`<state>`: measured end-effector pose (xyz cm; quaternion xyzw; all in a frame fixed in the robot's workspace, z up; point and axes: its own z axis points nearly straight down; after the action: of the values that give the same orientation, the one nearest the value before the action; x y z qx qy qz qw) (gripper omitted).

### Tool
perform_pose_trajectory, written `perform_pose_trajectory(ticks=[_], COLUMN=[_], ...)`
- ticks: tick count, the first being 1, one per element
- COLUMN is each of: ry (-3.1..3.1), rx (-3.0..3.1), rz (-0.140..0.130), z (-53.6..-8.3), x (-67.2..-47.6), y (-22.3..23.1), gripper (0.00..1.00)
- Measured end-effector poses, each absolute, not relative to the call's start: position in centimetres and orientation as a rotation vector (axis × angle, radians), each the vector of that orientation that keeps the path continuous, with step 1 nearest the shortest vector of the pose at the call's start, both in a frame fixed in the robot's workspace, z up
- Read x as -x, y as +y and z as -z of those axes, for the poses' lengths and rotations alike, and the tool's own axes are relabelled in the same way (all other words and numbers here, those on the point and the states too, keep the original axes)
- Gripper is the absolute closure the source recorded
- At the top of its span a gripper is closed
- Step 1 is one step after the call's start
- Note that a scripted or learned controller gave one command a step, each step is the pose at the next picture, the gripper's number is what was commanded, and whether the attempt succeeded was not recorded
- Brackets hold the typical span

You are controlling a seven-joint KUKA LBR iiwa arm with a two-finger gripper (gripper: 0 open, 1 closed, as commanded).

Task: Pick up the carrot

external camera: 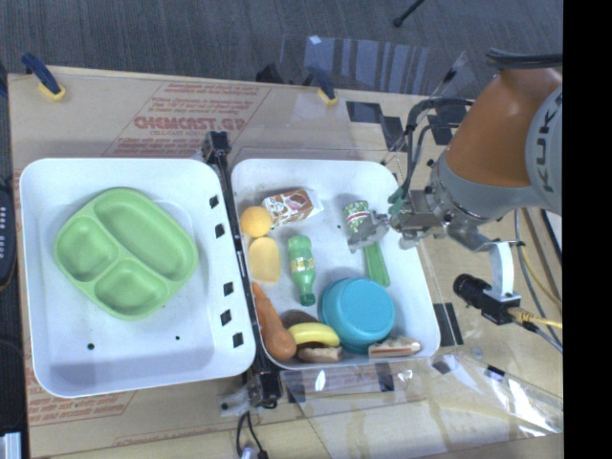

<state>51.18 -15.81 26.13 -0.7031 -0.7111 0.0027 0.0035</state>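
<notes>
The carrot (272,324) is a long orange piece lying along the left wall of the right bin (413,268), near the front, its lower end beside a banana (315,334). My gripper (367,231) hangs over the right side of that bin, by a small green-and-white can (357,215) and above a green stick-shaped piece (377,265). It is well to the right of the carrot, with a green bottle (302,269) between them. The carrot lies free, nothing touching it from above.
The right bin also holds a snack packet (290,205), an orange round fruit (255,221), a yellow piece (265,259), a blue bowl (358,313) and a hot dog (394,348). The left bin (38,285) holds a green divided plate (124,251).
</notes>
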Motion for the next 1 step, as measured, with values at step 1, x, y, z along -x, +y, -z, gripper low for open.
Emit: perform_pose_trajectory(ticks=[1], ry=[-2.002], rx=[2.412], rz=[-0.013], z=[-21.99], x=[-59.17], y=[-9.34], gripper=[0.00])
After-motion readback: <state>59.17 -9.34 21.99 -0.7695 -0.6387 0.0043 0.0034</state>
